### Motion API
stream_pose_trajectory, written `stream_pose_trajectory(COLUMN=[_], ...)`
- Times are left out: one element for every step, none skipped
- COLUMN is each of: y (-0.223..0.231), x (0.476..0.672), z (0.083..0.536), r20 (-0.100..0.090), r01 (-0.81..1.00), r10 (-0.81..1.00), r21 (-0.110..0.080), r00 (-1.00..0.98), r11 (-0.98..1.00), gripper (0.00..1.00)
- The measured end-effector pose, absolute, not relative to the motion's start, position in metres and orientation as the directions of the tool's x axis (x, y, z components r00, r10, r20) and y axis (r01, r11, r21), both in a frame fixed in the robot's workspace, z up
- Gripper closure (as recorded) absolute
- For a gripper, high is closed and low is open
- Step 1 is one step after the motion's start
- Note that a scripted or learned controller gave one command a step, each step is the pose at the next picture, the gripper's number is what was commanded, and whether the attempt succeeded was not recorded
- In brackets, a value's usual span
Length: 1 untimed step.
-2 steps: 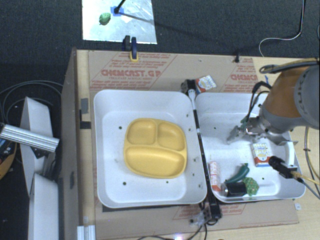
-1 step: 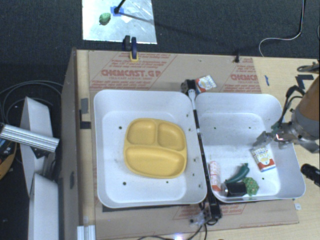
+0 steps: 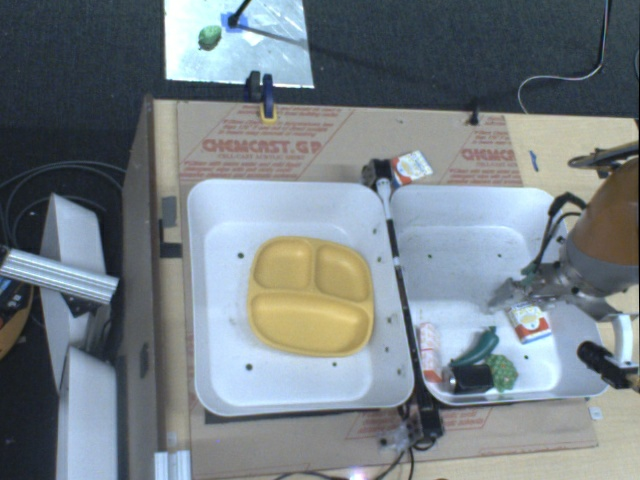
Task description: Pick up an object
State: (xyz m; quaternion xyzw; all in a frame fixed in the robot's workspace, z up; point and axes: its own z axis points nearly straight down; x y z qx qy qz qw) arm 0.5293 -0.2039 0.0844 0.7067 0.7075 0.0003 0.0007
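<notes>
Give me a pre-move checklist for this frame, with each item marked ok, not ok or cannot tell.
1. Gripper over the right bin: ok.
2. Object between the fingers: cannot tell; the view is too blurred there.
3. Nearest target, the small red and white carton, lies just beside the gripper: ok.
4. Other targets reachable: green pepper, black can and green leafy piece crowd the bin's near edge, touching: not ok for a clean pick.
5. Red and white tube lies against the dividing wall: not ok.
6. Yellow divided plate sits alone in the left bin: ok.
</notes>
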Motion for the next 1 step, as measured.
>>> stream_pose_trajectory(y=[-0.2040], x=[0.5300], z=[0.0949], r20=[-0.001], r01=[1.000], r10=[1.000], r21=[0.004], r00=[-0.001], r11=[0.001], gripper=[1.00])
